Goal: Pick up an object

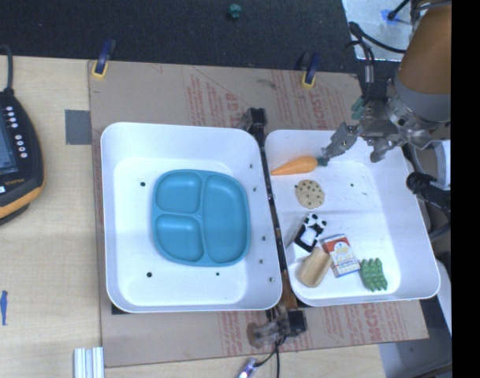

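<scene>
Camera view looks down on the tabletop [50, 250] with the two white bins sitting next to each other. The left bin [121, 144] has a blue divided plate [200, 216] lying flat in the middle. The right bin [397, 227] is where all the small stuff is: an orange carrot [295, 165] near the top left corner, a round cookie [309, 192] just below it, then a black and white toy [310, 231], a tan bread-looking piece [313, 268], a little red and white box [342, 256] and a green bumpy thing [373, 274] near the bottom edge. The end effector [358, 142] hangs over the top edge of the right bin, fingers spread apart with nothing between them. One finger [335, 146] points down toward the carrot's green tip, really close, can't tell if it's touching. A teach pendant [7, 152] sits at the far left.
</scene>
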Controlling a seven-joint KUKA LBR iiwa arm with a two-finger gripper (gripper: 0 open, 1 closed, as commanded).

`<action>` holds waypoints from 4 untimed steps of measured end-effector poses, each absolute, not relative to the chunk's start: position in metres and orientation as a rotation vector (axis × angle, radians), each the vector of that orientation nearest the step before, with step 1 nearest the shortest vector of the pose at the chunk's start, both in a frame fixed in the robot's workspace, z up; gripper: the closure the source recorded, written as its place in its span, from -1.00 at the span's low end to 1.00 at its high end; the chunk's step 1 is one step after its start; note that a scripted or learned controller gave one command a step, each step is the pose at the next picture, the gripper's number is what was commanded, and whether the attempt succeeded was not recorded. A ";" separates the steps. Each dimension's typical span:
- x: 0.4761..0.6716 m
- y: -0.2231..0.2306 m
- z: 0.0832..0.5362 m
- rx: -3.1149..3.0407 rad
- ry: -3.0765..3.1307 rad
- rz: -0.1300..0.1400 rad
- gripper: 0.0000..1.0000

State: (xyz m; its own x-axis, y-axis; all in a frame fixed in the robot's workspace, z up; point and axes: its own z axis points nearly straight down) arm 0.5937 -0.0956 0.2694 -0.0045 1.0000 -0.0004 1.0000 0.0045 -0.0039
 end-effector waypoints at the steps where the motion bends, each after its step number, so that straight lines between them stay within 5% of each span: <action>1: 0.626 -0.100 0.150 -2.213 -2.224 0.010 -1.00; 3: 0.655 -0.096 0.092 -2.212 -2.225 0.015 -1.00; 4: 0.585 -0.100 0.091 -2.215 -2.224 0.006 -1.00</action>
